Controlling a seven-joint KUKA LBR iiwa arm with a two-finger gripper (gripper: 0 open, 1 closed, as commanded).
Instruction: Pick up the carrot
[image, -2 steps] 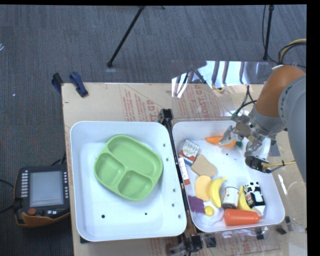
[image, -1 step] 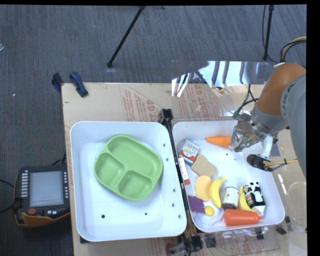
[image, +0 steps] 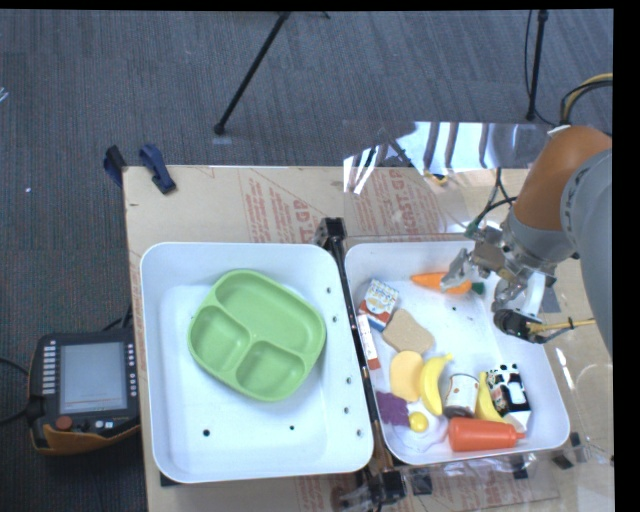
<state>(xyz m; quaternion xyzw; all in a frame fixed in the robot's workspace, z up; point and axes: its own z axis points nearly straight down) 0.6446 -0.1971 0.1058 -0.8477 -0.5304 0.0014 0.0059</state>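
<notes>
The carrot lies near the far wall of the right bin, apart from the crowded toy food nearer the camera, probably why the gripper sits at its right end; whether its fingers grip the carrot cannot be told. The carrot's long axis runs roughly left-right, narrow tip pointing left toward the left bin with its green plate.
</notes>
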